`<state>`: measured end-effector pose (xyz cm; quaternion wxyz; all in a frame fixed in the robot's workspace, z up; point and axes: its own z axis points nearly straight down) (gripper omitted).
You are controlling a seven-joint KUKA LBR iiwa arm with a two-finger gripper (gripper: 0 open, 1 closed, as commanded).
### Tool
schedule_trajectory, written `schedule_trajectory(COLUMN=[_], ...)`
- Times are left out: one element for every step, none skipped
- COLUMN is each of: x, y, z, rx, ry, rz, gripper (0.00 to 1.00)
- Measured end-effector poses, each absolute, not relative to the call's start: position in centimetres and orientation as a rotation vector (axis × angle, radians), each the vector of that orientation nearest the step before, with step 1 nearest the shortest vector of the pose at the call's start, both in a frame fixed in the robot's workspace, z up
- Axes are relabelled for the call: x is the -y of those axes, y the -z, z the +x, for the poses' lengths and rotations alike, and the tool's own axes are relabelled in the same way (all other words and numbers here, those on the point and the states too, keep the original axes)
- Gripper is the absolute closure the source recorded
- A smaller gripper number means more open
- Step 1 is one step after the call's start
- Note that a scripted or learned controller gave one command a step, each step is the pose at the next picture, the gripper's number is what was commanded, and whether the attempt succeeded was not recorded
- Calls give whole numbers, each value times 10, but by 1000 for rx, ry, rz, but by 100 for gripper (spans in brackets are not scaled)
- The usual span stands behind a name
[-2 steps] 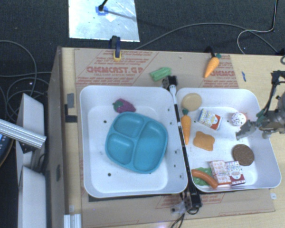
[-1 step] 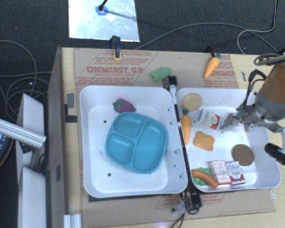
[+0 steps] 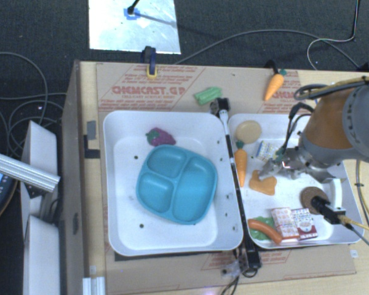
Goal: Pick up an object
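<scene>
A: Edges and free room?
B: Two white bins side by side on the desk (image 3: 172, 85). Left bin (image 3: 126, 183) mostly bare floor around a blue divided plate (image 3: 175, 183); purple toy (image 3: 161, 136) near its far wall. Right bin (image 3: 350, 226) crowded, arm (image 3: 335, 128) covering its right half. Bare patch near middle, right of the orange wedge (image 3: 262, 184).

A: Tool?
B: Tool (image 3: 281, 163) low over right bin, near the small packet (image 3: 268, 149). Clenched or released: cannot tell, too blurred.

A: Object, axis?
B: Carrot (image 3: 240, 160) in right bin, tight along the left wall, just beside the divider. Long axis running far to near, green top toward far side, tip toward near side.

A: Other contents, right bin?
B: Tan disc (image 3: 248, 131) at far left corner. Brown round piece (image 3: 312, 197) on right. Red-white box (image 3: 295, 222) by near wall, orange-green toy (image 3: 264, 229) touching its left side.

A: Outside bins?
B: Second carrot (image 3: 273, 85) and green piece (image 3: 207, 94) on desk beyond far walls.
</scene>
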<state>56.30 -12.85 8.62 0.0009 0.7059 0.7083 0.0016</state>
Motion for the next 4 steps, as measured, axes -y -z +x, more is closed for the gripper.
schedule_trajectory(x=[120,100,101,100], y=[-85,-87,-86,-119], z=[629,594,649,659], rx=[-2223,-2220,-2229,-2234], ry=[-6,-4,76,51], rz=[2213,2217,2271,2254], gripper=[0,0,0,0])
